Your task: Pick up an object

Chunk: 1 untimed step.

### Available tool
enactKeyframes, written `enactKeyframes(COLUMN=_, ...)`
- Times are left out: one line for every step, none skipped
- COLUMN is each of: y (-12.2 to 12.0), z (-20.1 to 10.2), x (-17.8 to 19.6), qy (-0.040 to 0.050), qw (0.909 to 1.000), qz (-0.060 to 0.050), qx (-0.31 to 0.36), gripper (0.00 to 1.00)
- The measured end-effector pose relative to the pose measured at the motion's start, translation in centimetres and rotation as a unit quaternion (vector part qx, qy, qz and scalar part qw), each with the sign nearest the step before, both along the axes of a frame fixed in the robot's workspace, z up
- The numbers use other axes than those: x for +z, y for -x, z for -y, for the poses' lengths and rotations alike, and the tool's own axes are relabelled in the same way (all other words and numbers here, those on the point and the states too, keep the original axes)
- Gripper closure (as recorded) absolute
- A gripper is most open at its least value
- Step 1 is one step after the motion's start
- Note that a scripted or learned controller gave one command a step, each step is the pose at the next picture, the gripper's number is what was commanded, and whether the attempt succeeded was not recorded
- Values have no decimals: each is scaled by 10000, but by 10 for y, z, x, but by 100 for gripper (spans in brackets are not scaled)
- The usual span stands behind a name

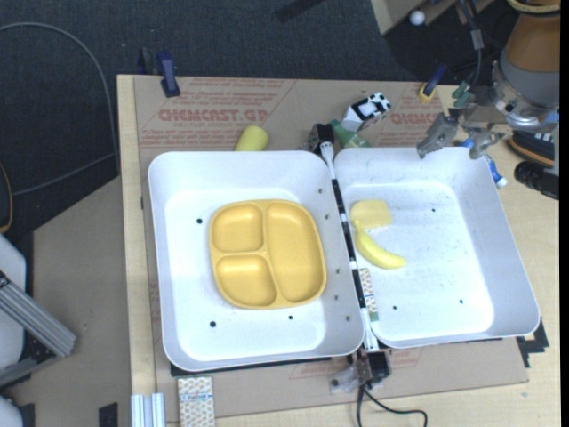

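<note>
Two shallow white bins sit side by side on the bench. The left bin (pixel 173 238) holds a yellow divided plate (pixel 267 253) with three compartments, lying flat near the bin's middle. The right bin (pixel 462 256) holds a yellow banana (pixel 377 252) close to its left wall, and just beyond that a pale yellow, rounded piece (pixel 371 213) that touches or nearly touches the banana's far end; what this piece is cannot be made out.

On the cardboard beyond the bins lie a small yellow object (pixel 252 138) by the left bin's far edge, and a black-and-white toy (pixel 368 108) near the gap between the bins; the dark parts beside it are too cluttered to identify.

The arm is cut off at the upper right corner. Its gripper (pixel 460 137) hangs over the far rim of the right bin, fingers spread apart with nothing between them, well apart from the banana.
</note>
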<state>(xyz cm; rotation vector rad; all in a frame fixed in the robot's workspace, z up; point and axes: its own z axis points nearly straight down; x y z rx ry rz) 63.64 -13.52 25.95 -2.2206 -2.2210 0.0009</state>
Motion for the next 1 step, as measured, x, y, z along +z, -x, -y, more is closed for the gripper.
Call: enactKeyframes(y=72, z=-20, x=-99, qy=-2, qw=10000, qz=-4, qx=-5, gripper=0)
